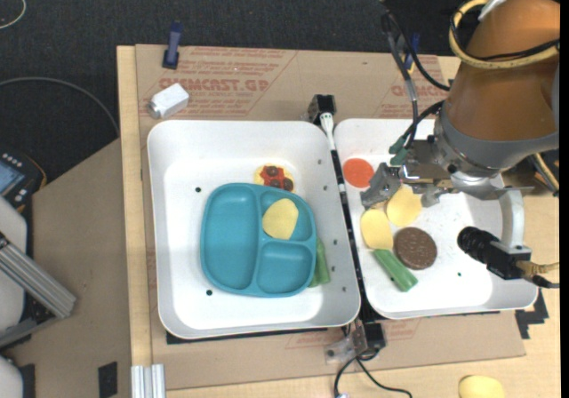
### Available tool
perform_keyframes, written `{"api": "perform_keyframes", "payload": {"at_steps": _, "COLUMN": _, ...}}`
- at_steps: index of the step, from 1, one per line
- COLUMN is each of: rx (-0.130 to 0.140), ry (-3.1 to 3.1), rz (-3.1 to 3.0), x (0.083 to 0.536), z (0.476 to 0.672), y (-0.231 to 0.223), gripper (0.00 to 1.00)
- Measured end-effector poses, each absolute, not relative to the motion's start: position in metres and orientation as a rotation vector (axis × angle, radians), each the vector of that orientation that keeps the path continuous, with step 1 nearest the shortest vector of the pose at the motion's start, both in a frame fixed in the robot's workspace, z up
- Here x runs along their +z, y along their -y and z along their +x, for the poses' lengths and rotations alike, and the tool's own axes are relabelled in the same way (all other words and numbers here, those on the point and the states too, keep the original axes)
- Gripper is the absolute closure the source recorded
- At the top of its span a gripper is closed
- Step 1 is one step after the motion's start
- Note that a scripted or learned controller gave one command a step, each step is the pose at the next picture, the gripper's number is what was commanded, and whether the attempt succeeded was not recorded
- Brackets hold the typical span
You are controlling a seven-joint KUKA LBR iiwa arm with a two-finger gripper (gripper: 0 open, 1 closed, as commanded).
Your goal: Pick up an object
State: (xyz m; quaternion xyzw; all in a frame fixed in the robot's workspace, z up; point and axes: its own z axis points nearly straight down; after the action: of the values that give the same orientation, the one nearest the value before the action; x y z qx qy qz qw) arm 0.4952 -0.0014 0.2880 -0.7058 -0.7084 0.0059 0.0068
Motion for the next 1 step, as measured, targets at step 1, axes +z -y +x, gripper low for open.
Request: {"api": "perform_keyframes", "payload": {"at_steps": 1, "rx": -0.003, "ry": 2.222, "rz": -2.224, "x": 0.3078, "z": 0.4977, "y": 0.0044, "gripper": 1.00}}
